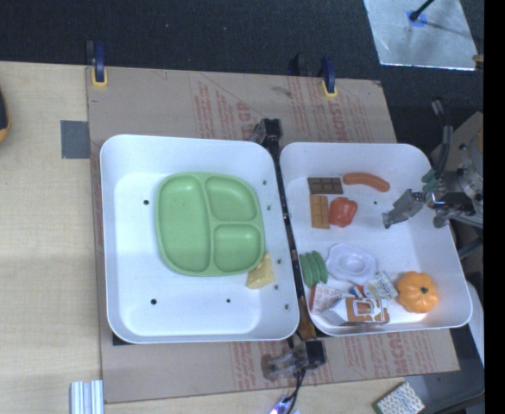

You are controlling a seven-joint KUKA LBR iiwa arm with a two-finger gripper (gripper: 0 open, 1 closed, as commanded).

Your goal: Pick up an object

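The end effector (405, 207), partly cut off at the right bin's (442, 270) edge, seems apart, gripping nothing.

You see two white bins side by side on the bench. The left bin (127, 231) holds a green divided plate (209, 223) with a yellow wedge (261, 272) just beside its lower right corner. The right bin (438, 257) holds a sausage (366, 180), a brown block (324, 185), a tan block (319, 211), a red pepper (344, 211), a green vegetable (312, 267), a clear cup (350, 261), some packets (351, 304) and an orange pumpkin (417, 291). The gripper (405, 209) hangs above the right bin's right side, apart from the items.
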